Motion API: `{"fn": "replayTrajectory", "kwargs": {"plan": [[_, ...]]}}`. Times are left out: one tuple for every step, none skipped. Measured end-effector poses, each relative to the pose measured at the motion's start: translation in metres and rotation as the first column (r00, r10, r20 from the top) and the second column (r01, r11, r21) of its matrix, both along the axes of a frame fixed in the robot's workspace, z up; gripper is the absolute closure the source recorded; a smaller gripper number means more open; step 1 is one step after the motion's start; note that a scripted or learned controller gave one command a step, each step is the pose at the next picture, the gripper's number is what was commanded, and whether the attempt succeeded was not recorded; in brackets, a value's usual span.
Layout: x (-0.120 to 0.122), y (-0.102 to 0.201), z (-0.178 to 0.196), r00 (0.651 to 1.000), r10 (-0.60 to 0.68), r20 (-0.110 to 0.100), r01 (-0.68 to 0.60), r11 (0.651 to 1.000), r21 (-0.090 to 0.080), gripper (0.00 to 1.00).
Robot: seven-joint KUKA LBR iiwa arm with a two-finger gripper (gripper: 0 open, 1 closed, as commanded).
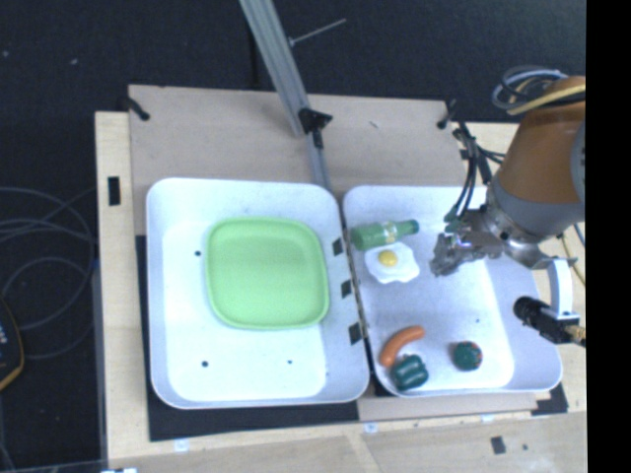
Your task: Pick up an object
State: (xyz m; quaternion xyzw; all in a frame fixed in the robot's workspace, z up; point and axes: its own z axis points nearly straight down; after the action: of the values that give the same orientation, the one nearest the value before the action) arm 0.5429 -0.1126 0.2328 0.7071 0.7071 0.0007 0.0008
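A fried egg (390, 264), white with a yellow yolk, lies in the right bin (523, 368), just below a green bottle (383, 234) resting on its side near the bin's upper left corner. No label or writing can be read on the bottle or on anything else in view. Lower in the same bin, a sausage (402, 342) sits touching or just beside a green pepper (408, 371), with a small dark green ball (466, 356) near them to the right. The left bin (177, 363) carries a pale green square plate (266, 271). The arm (540, 166), grey with an orange band, reaches in from the right, and its hand (444, 261) hangs over the right bin near the egg, to the egg's right; whether its fingers are apart or together cannot be told, and nothing is seen between them. Both bins rest on a wooden surface (217, 126).
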Motion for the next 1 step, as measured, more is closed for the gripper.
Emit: {"fn": "replayTrajectory", "kwargs": {"plan": [[-0.0156, 0.0544, 0.006, 1.0, 0.003, -0.001, -0.003, 1.0, 0.001, 1.0]]}}
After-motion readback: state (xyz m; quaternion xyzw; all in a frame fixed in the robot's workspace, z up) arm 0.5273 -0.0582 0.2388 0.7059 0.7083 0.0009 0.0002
